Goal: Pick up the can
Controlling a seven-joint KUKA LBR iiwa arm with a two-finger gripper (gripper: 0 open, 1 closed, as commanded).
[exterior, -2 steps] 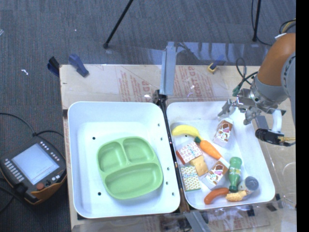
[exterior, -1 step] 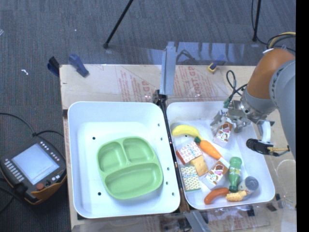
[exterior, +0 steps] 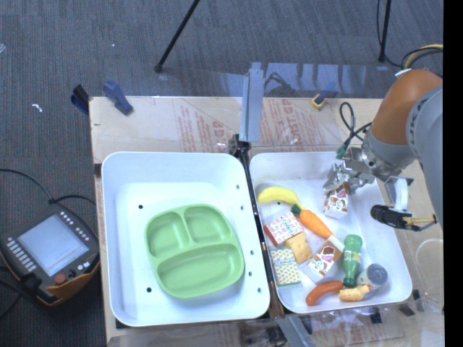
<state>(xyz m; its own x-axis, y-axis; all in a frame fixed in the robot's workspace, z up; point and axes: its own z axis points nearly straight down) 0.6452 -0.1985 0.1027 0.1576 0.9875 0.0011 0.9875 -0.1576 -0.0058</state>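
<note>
The can (exterior: 376, 274) is small and grey-blue with a dark top, and it lies near the front right corner of the right bin (exterior: 289, 166). A green bottle (exterior: 351, 257) lies just to its left. My gripper (exterior: 340, 182) hangs over the back right part of that bin, well behind the can. A small white carton (exterior: 337, 203) sits directly under the gripper; whether it is held cannot be told.
The right bin also holds a banana (exterior: 277, 194), a carrot (exterior: 312, 221), several small cartons (exterior: 283, 228), a red sausage (exterior: 323, 292) and a tan snack (exterior: 354, 292) beside the can. A green divided plate (exterior: 194, 250) lies in the left bin (exterior: 123, 172).
</note>
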